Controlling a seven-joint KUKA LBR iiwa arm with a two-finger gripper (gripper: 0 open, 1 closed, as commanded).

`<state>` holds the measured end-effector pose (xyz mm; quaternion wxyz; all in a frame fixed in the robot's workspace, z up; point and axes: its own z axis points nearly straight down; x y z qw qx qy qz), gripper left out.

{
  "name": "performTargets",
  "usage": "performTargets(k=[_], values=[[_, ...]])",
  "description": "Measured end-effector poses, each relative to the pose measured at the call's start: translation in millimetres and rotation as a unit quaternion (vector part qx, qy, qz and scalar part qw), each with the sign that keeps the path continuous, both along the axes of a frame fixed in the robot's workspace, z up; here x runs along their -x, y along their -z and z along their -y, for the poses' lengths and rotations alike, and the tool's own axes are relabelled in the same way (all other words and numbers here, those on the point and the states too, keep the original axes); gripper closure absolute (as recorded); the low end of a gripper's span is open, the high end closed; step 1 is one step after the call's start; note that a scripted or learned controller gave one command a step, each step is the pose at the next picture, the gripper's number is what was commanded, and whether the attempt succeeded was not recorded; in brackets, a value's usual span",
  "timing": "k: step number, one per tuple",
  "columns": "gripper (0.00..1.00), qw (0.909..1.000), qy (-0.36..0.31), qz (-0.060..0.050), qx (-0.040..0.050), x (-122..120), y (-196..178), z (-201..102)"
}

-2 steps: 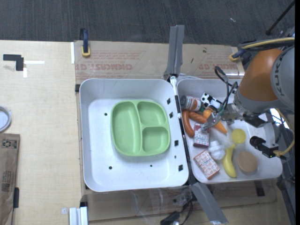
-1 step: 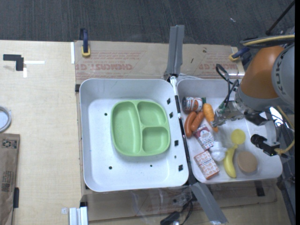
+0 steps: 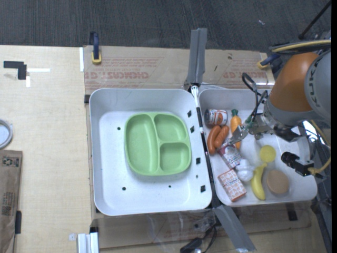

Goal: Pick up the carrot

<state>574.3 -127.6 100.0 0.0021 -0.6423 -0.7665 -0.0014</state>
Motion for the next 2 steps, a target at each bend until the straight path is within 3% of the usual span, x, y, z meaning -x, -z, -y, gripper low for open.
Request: performTargets(k=[1,2], values=[[1.0,1.0,0.002,-0.002,-0.0007,-0.4,-5.8,0.6],[0.0,1.0,0.002,-0.002,-0.0005,-0.4,-5.9,0.7]])
